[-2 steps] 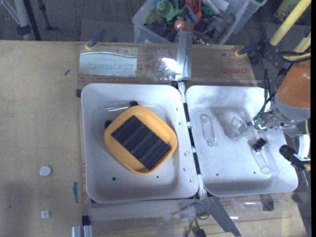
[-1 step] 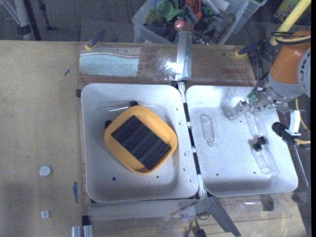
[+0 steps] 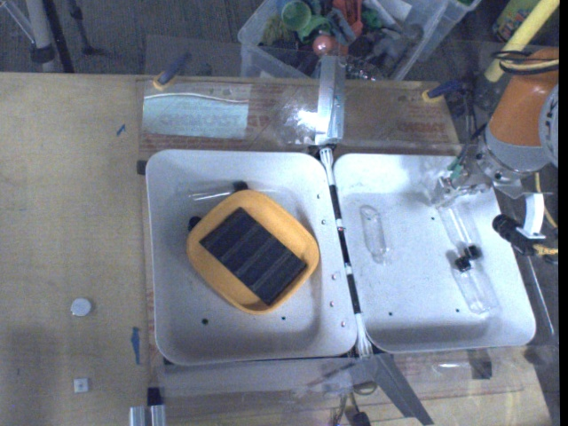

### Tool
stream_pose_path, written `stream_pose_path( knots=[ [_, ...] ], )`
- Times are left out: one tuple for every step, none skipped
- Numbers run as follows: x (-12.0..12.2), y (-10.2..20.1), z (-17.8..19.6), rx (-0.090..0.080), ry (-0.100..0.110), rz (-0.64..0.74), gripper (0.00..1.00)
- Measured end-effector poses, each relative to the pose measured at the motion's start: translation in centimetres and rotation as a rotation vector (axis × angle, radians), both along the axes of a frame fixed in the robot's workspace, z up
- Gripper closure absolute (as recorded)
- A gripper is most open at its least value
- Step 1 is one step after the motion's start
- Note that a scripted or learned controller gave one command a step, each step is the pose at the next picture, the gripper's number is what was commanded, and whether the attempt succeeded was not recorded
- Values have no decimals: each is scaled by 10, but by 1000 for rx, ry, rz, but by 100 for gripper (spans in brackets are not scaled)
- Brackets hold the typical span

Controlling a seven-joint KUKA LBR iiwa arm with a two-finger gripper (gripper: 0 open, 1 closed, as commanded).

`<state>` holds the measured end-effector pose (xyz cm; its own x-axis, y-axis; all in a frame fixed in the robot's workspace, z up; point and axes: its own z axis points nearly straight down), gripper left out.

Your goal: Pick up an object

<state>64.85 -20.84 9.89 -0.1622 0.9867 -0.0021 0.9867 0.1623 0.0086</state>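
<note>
Over the right bin's (image 3: 426, 327) back right corner the gripper (image 3: 454, 177) is seen, hung low from the grey arm (image 3: 519, 118) with its orange band; whether it is open or closed cannot be told, and nothing can be made out in its hold. Two white bins are counted, set side by side and touching along the middle. One yellow pad (image 3: 253, 249) with a dark ribbed panel on top is found in the left bin (image 3: 169, 264), lying flat near the centre, turned at an angle to the walls. One thin clear rod (image 3: 213, 193) is glimpsed just behind it, toward the back wall. Three clear pieces are counted in the right bin: a small oval one (image 3: 374, 232) near the left wall, a long tube (image 3: 461, 233) running from the gripper toward the front, with a black clip (image 3: 464, 257) on it, and a rounded one (image 3: 477, 293) beyond it near the front right corner. One clear tub of toys (image 3: 355, 16) is seen behind the bench.
</note>
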Motion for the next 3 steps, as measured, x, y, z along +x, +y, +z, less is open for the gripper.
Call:
stream_pose_path(
  knots=[
    [0,0,0,0,0,0,0],
    [1,0,11,-3,-5,1,100],
    [1,0,11,-3,-5,1,0]
  ],
)
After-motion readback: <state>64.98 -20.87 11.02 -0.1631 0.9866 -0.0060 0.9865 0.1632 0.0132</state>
